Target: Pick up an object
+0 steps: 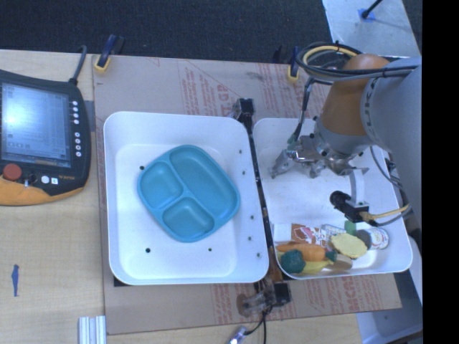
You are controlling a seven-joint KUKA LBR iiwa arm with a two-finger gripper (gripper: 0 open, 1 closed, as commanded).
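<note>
Fingers: the two metal fingers (278, 168) look spread apart, with bare white bin floor showing between the tips; nothing is pinched.
Gripper: the gripper (294, 172) hangs over the upper part of the right bin (301, 203), toward 10 o'clock of that bin's floor and close to its left wall.
Arm: the grey arm (391, 113) with its orange band comes in from 3 o'clock and covers the bin's 1 o'clock corner.
Objects to pick: a small pile crowds the 6 o'clock end of the right bin, at 5 o'clock from the gripper and well apart from it.
Pile, left side: a teal lump (292, 261) sits at the bin's 7 o'clock corner, with an orange carrot (310, 251) touching it at 1 o'clock.
Pile, middle: a white and red packet (307, 233) lies just at 12 o'clock of the carrot.
Pile, right side: a yellow round piece (349, 246) lies at 3 o'clock of the carrot; a pale round lid-like thing (378, 239) is just beside it, further toward 3 o'clock.
Left bin: the left bin (129, 253) holds a blue divided plate (188, 192) lying flat near its middle, turned at a slant.
Bench: both bins rest on a brown cardboard sheet (179, 77).
Far left: a control pendant (39, 142) with a lit screen lies on the bench at 9 o'clock of the left bin.
</note>
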